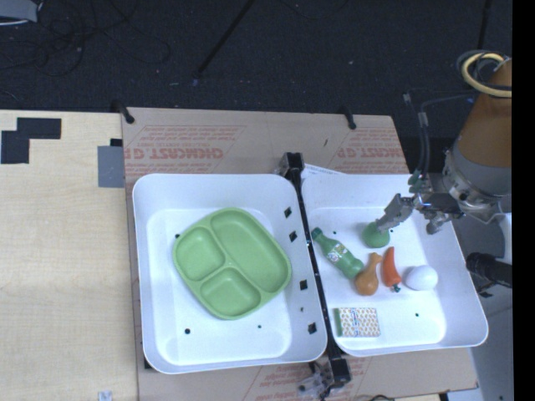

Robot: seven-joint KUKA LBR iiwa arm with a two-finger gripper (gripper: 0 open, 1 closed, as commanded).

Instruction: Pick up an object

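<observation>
From above, the gripper hangs over the right bin, fingers apart, gripping nothing. Just below it sits a green round object, with a green bottle, orange pear-shaped toy and white egg nearby.

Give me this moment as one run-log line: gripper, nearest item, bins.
gripper: above right bin, at round green object, grasp unconfirmed | nearby: green bottle, orange pieces, white egg | left bin: green divided plate

grey arm with orange band, reaching from the right, tool apparently low
</observation>
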